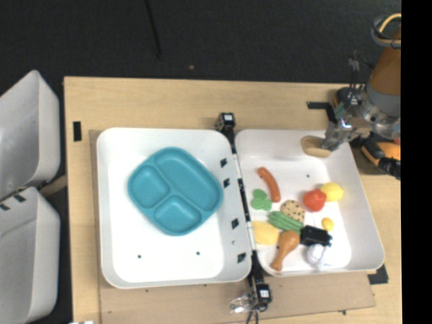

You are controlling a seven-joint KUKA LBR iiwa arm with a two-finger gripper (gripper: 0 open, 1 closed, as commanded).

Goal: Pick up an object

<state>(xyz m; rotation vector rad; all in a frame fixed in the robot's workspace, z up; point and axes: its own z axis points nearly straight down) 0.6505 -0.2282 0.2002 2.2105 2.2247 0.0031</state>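
The right bin holds several toy foods. Among them are a red sausage, a green broccoli piece, a speckled cookie, a red tomato, a yellow lemon and a brown drumstick. A tan oval piece lies at the bin's far right corner. My gripper hangs just above the right end of that tan piece, low over the bin's rim. Whether it touches the piece is unclear.
The left bin carries a blue divided plate. A black object and a whitish item lie near the right bin's front. A small yellow piece and a green bean sit mid-bin. Clips line the divider.
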